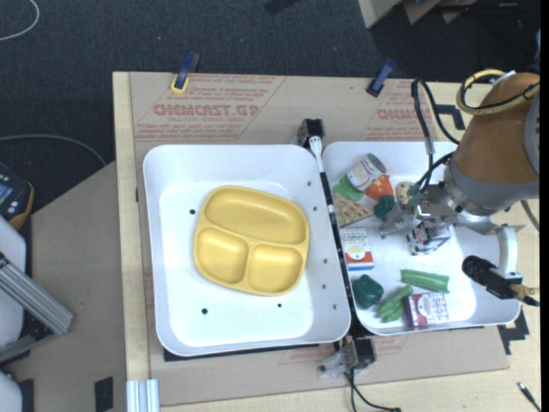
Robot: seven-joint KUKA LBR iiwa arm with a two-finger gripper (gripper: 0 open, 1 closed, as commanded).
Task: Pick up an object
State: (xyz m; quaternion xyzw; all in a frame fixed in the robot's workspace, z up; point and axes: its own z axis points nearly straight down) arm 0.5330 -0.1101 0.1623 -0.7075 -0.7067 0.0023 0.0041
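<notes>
My gripper hangs low over the middle of the right bin, under the grey wrist and orange band. Toys lie around it. A small tin can, an orange piece and a tan waffle piece are to its upper left. A small white and red carton lies to its left. Below it are a light green stick, a dark green vegetable, a pale green pod and a red box. Nothing shows as held.
The left bin holds a yellow divided plate. The two bins' rims meet in a ridge. A black fitting on the arm juts over the right bin's right side. Clamps sit at the bench's far edge.
</notes>
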